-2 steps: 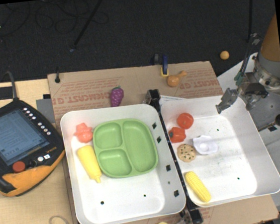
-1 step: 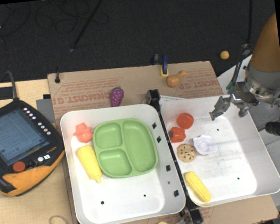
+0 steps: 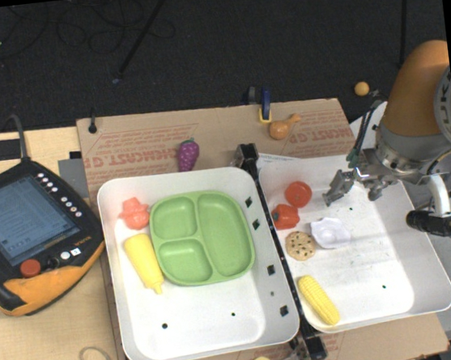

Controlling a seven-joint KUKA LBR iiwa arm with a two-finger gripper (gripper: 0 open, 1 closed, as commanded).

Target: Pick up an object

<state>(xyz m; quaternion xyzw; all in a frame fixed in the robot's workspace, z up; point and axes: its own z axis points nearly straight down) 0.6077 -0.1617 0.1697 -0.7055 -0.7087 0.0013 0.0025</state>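
Jaws (image 3: pixel 347 185) spread open and holding nothing, poised at right of centre over the right bin (image 3: pixel 420 269), with the white crumpled object (image 3: pixel 330 231) lying nearest, just below and slightly left, and the round red piece (image 3: pixel 298 193) directly left.

Even, fairly bright overhead light fell across the bench, washing the two white bins (image 3: pixel 203 333) almost featureless, with mild glare along their rims. Shadows were short and soft: a faint grey one trailed right of the crumpled white object (image 3: pixel 330 231), and a thin dark edge lay under the green divided plate (image 3: pixel 201 237). The black backdrop (image 3: pixel 192 41) at the top swallowed detail, its cables barely legible. The picture was low in resolution and slightly soft throughout, with grainy noise in dark areas. The orange band of the arm (image 3: pixel 418 90) looked smeared at its edges.
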